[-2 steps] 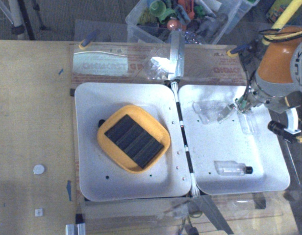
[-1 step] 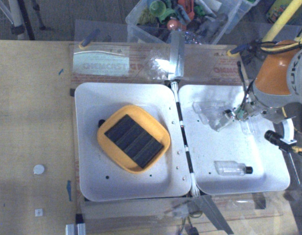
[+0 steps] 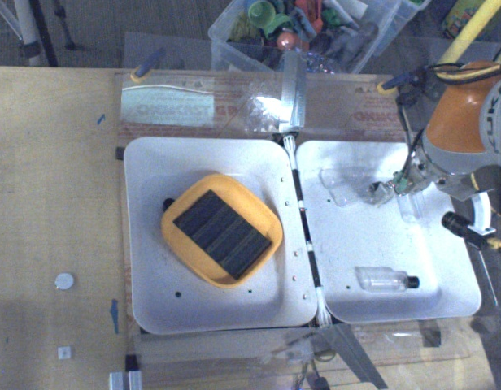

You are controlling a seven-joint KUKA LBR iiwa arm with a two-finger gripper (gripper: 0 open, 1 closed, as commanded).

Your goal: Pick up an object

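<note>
The surface (image 3: 47, 177) is pale wood, and it carries two shallow white bins side by side. The left bin (image 3: 145, 242) holds a yellow, rounded-square pad (image 3: 222, 230) with a dark ribbed panel on top; it lies tilted on the diagonal, near the middle of that bin, and a small black piece peeks out at its upper left edge. The right bin (image 3: 372, 242) has the arm (image 3: 466, 128) over its far right corner, grey with an orange band, reaching in from the right. The tool (image 3: 389, 188) hangs low over the upper part of this bin, just beside a clear plastic piece (image 3: 340, 185) that lies to its left; from here I cannot tell how the tool stands or whether it touches the plastic. Near the front of the same bin lies a small clear bottle (image 3: 385, 279) on its side, its dark cap pointing right, well apart from the tool. Behind the bins sits a clear tub (image 3: 234, 35) full of colourful toys. On the wood at the left lies a small white disc (image 3: 64, 281).
</note>
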